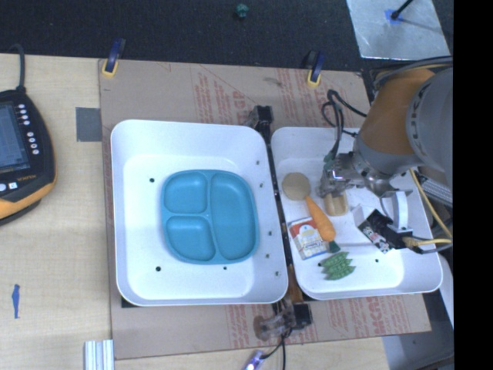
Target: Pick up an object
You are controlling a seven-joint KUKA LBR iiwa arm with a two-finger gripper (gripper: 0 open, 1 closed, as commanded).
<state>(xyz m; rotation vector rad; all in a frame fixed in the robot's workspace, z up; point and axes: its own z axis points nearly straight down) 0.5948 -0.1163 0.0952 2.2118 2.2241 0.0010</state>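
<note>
Where the gripper [336, 185] hangs: over the right bin [362, 290], near its middle, low down by the toys.
Gripper open or shut: cannot tell. It is seen from above, and its own metal body hides the tips.
Holding: nothing can be seen in its grip.
Tan block [335, 205]: a small pale block just under the gripper. Its top edge is hidden, so it is not clear if they touch.
Carrot [320, 218]: an orange carrot with a green end, lying slanted just left of the block.
Round tan disc [296, 185]: lies flat, left of the gripper, by the carrot's top end.
Packet [308, 240]: a little red and white packet beside the carrot. Its words are too small to read.
Green leafy toy [337, 266]: lies near the front wall of the right bin.
Arm [393, 122]: big, grey and orange. It covers the back right corner of the right bin.
Left bin [131, 206]: holds a blue plate [209, 214] with three parts, well apart from the gripper.
Handset [19, 149]: a black and orange handset with a screen, cut off by the left edge.
</note>
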